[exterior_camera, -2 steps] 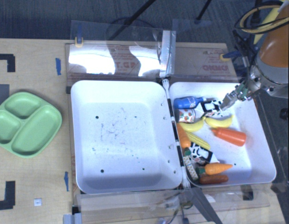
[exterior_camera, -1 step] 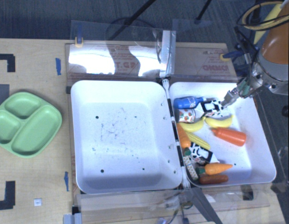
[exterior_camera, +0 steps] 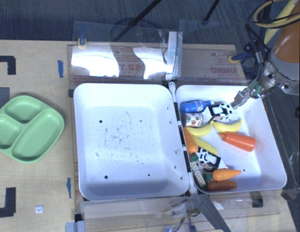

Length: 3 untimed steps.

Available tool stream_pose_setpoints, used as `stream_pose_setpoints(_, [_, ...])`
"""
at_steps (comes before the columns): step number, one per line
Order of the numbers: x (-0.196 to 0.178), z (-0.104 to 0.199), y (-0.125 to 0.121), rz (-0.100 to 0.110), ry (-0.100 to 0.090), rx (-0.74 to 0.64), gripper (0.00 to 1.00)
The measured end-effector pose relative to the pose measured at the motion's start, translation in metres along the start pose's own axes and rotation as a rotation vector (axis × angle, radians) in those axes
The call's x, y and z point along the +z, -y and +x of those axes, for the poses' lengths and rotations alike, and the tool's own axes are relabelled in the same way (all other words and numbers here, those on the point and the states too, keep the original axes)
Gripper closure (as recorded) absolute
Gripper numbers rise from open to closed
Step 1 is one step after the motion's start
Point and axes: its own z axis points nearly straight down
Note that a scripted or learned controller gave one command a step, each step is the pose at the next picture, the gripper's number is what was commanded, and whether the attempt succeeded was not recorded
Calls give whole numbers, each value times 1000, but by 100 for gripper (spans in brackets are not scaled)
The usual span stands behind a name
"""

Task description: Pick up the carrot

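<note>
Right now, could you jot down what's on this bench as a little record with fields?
left bin: white, speckled floor
right bin: white, holds a heap of toy food
carrot: orange, lying near the right bin's front edge
orange bottle: on its side, mid right bin
banana: yellow, behind the bottle
blue can: at the right bin's back left
gripper: above the right bin's back, apart from the carrot
green tray: on the bench, left of both bins
</note>
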Motion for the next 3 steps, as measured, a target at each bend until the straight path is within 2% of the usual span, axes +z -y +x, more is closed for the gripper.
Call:
stream_pose_setpoints(1, [36,-24,-70,4,-7,-438,100])
stream_pose_setpoints(2, [-49,5,-64,5,-8,-359,100])
stream_pose_setpoints(3, [8,-2,-106,6,-10,-426,100])
